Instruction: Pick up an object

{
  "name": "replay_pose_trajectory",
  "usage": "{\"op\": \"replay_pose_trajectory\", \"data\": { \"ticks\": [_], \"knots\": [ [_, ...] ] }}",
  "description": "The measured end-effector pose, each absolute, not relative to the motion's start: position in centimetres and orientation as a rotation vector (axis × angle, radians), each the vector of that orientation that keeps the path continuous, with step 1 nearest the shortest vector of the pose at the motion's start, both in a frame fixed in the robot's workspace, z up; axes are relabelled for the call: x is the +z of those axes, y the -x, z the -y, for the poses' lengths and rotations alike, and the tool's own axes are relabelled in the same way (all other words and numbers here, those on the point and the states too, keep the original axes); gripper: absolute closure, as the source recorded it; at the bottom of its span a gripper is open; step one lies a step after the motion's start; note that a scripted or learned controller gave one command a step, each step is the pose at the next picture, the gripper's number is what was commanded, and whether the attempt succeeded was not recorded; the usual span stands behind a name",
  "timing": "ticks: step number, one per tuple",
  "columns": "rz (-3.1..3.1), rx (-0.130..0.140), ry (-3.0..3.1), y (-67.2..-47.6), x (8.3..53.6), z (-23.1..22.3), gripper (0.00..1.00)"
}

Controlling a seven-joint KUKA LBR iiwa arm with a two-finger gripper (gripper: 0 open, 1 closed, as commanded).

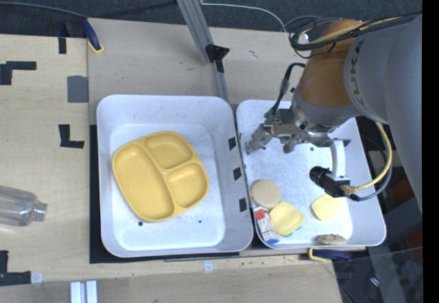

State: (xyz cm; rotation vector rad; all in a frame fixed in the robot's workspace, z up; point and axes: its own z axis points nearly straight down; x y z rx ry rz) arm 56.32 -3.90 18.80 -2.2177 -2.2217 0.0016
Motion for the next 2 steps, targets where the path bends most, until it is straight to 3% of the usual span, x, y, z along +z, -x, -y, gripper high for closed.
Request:
{"op": "replay_pose_trajectory", "data": {
  "ticks": [1, 2],
  "knots": [
    [2.216, 0.007, 2.222, -52.5, 18.8, 6.3, 0.0],
    [2.215, 0.01, 2.222, -50.8, 14.3, 9.2, 0.0]
  ]
}}
